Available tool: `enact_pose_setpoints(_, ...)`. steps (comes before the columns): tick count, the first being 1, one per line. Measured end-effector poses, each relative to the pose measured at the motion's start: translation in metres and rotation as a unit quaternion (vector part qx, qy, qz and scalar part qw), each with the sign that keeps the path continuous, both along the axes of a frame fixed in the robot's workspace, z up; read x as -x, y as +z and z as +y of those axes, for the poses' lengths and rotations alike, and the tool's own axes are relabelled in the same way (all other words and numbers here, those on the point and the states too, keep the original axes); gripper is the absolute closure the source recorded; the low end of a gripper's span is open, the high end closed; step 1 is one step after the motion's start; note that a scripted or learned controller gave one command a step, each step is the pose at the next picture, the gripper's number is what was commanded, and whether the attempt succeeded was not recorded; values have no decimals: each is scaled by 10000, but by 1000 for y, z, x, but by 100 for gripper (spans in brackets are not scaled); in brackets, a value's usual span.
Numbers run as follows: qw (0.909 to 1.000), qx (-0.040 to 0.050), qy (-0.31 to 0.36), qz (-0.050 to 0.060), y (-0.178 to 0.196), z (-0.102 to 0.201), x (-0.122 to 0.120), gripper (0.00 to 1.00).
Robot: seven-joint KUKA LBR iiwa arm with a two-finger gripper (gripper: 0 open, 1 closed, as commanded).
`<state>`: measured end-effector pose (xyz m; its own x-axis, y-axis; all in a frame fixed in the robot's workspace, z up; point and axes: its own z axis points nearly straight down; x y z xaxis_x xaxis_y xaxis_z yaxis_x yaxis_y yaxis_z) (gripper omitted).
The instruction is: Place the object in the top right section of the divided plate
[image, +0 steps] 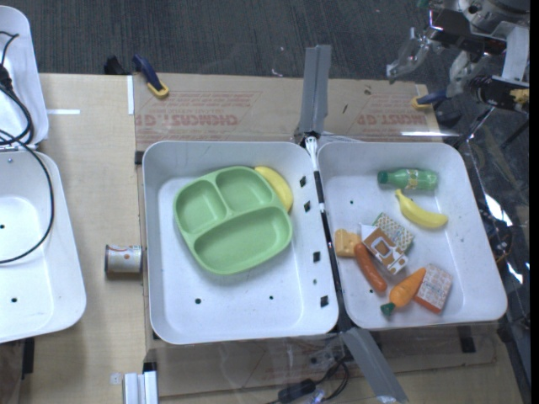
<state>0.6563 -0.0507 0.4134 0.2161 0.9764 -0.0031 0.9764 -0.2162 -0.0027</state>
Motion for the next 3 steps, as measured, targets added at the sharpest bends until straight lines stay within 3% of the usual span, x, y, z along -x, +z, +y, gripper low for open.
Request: enact_pose_setpoints(3,10000,0,-1,0,0,0,0,0)
